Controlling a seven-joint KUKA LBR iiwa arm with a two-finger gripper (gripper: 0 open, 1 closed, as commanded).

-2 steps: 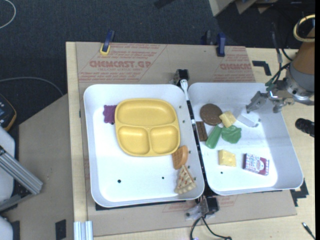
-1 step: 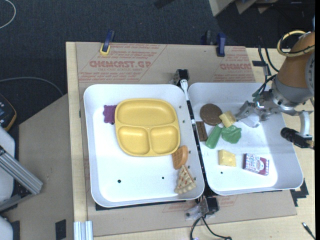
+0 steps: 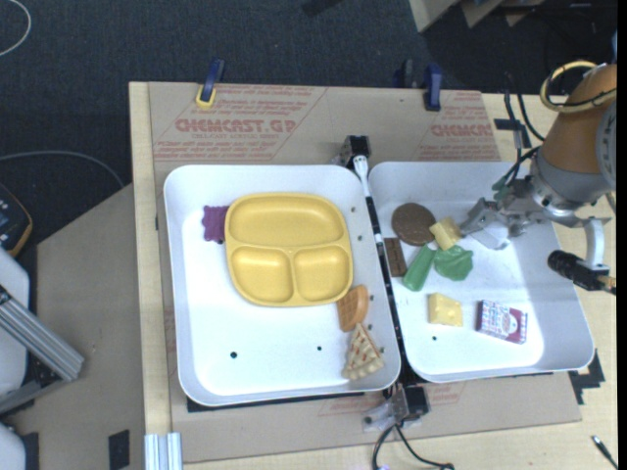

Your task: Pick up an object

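Observation:
My gripper (image 3: 474,220) hangs low over the upper middle of the right bin (image 3: 558,346), reaching in from the right. Just left of its tip lies a small pale yellow piece (image 3: 445,233), close to the gripper, though I cannot tell if they touch. A green pepper-like toy (image 3: 436,263) lies right under that piece. A round brown cookie (image 3: 412,222) and a dark chocolate bar (image 3: 395,256) lie further left. A yellow cheese wedge (image 3: 445,310) and a red and white packet (image 3: 502,320) sit nearer the front.
The left bin (image 3: 196,292) bears a yellow divided plate (image 3: 289,248), a purple piece (image 3: 213,222) at its left, an orange bread-like toy (image 3: 354,306) and a waffle piece (image 3: 362,352) at the front right. A ridge separates the two bins.

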